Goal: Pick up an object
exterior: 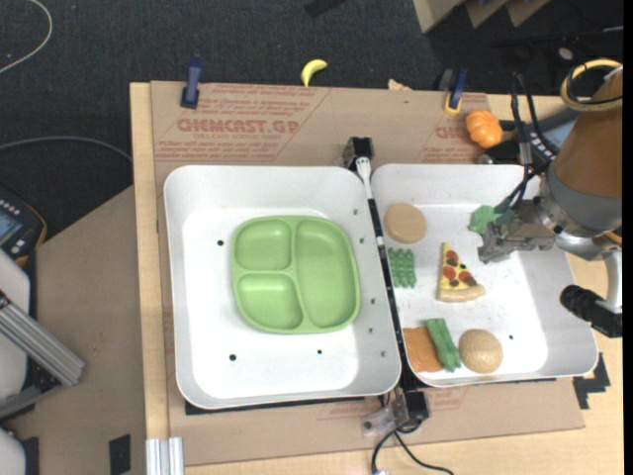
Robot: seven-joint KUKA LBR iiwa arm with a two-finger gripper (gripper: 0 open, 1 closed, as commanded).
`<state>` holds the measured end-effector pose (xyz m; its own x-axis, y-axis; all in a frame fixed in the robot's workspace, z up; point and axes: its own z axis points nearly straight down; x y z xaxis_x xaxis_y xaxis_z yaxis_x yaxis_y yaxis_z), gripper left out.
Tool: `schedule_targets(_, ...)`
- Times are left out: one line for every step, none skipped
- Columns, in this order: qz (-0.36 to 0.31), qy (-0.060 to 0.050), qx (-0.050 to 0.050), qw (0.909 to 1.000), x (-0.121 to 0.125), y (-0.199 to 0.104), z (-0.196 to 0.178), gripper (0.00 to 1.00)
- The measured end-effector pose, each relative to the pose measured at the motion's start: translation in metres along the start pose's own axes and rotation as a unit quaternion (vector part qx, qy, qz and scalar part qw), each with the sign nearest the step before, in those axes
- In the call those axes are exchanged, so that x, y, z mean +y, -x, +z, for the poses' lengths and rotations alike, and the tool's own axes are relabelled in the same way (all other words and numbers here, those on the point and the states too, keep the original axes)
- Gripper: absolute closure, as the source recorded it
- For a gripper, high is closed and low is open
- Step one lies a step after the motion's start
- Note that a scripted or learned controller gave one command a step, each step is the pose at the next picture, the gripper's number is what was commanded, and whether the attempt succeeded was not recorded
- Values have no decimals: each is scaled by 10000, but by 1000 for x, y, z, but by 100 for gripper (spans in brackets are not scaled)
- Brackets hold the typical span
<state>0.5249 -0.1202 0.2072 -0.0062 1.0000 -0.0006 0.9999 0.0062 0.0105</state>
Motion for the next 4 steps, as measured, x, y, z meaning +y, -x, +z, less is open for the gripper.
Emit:
schedule_targets(3, -69, 21, 10000, -21, -54, -3, 100)
schedule_targets(68, -14, -26, 10000, -46, 22, -61, 100)
schedule_targets(6, -63, 17, 10000, -45, -31, -51, 100)
schedule_targets(24, -43, 3, 10000, -44, -28, -62, 100)
